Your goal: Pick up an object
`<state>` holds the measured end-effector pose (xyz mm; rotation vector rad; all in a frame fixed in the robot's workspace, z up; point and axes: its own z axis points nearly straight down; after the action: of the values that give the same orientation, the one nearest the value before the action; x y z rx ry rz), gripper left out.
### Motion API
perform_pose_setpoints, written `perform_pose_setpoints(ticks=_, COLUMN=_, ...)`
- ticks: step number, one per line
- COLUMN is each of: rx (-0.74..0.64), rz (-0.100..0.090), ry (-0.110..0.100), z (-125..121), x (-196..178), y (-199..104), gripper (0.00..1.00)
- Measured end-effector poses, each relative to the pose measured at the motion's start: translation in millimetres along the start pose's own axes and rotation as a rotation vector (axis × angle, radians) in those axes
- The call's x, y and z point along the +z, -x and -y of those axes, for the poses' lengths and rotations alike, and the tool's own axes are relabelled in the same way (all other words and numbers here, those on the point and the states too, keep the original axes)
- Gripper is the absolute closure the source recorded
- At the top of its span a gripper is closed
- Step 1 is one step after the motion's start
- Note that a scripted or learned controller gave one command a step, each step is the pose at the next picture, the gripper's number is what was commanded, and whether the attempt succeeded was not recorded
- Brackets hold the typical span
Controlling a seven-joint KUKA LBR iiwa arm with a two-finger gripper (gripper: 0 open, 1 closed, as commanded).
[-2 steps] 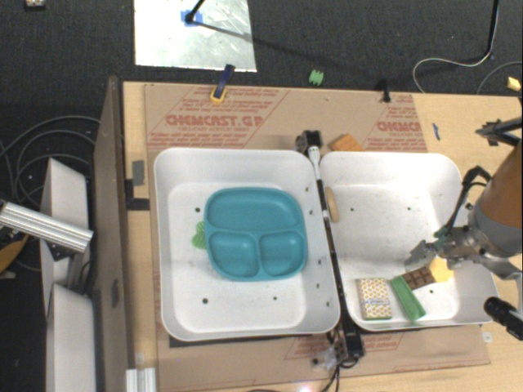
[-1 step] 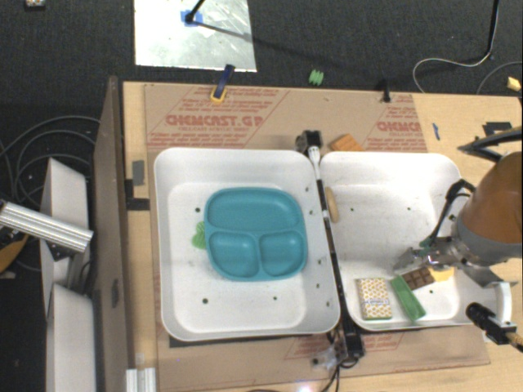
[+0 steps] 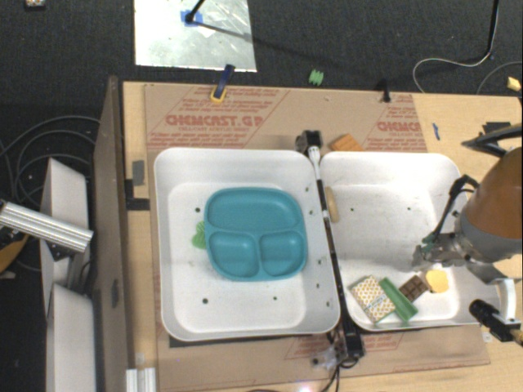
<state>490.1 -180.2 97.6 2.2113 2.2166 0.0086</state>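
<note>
Insp. notes, near to far.

Nearest, lower right of frame: right bin (image 3: 359,174) holds a cluster along its bottom edge. Checkered packet (image 3: 371,297), green bar (image 3: 398,298) touching it on the right, brown chocolate piece (image 3: 416,287) just beside that, yellow round piece (image 3: 438,281) next over. All four lie flat on the bin floor; none lifted.

My claw (image 3: 439,254) sits at right-centre of frame, just above the yellow piece and the chocolate. Cannot tell whether it is apart or together; wrist and cabling block the view. Nothing seen clamped in it.

Mid-frame: left bin (image 3: 176,219) carries a teal divided plate (image 3: 255,233), w/ a small green item (image 3: 198,236) peeking out at the plate's left edge.

Farther, upper frame: orange block (image 3: 345,143) on the bench (image 3: 245,113) past the bin rims. Beyond, a shiny sheet (image 3: 194,24) on dark floor, top of frame.

Status, my judgement: approach stage only. Pick not done. Left to do: close on one item, prob. the yellow piece or chocolate, and lift it clear.
</note>
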Motion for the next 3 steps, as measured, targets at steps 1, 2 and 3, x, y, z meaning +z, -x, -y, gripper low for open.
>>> perform_pose_setpoints(ticks=1, rx=-0.009, rz=-0.002, ry=0.002, z=-128, x=12, y=-26, gripper=1.0)
perform_pose_setpoints(ticks=2, rx=0.004, rz=0.001, ry=-0.002, z=-86, x=-97, y=7, gripper=1.0)
perform_pose_setpoints(ticks=3, rx=-0.007, rz=-0.004, ry=-0.009, z=-109, x=19, y=-61, gripper=1.0)
